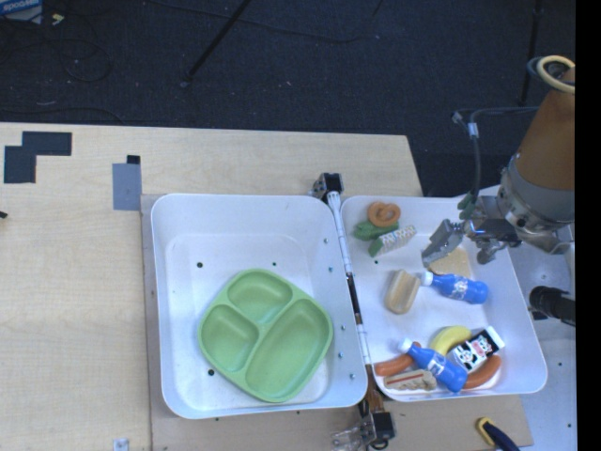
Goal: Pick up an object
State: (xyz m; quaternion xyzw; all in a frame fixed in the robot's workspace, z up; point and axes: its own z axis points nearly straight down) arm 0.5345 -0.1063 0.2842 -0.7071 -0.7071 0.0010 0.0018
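Pale wooden surface bearing two white bins. The tool hovers, jaws apart and empty, over the right bin, just above a blue bottle. Risk: the round bottle may roll from closing fingers, or the neighbouring beige block be nudged.

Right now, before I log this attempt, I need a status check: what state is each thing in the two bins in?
green divided plate: flat in the left bin, right way up
blue bottle: lying on its side under the gripper
second blue bottle: lying on its side near the front
banana: lying flat
tan block: lying loose, untouched
gripper: low over the right bin
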